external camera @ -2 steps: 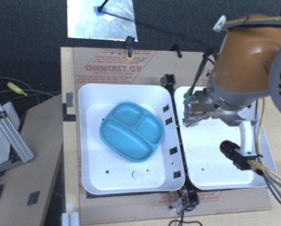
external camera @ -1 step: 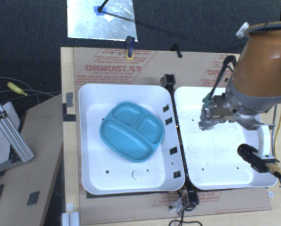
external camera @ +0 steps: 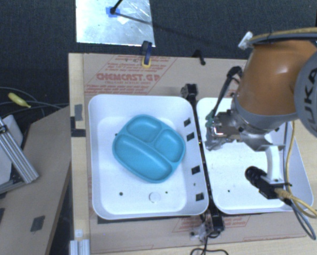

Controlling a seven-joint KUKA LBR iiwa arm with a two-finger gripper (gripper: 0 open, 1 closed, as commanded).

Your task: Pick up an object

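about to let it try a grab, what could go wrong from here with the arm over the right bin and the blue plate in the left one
1. The blue plate lies flat and wide in the left bin; two fingers may find no edge to pinch.
2. The gripper hangs over the right bin, close to the divider, which it could clip when crossing.
3. The yellow cable trails by the bin's rim and might snag.

Grey arm (external camera: 313,89), broad orange band (external camera: 273,78), black lettering, yellow cable (external camera: 291,158), black hose
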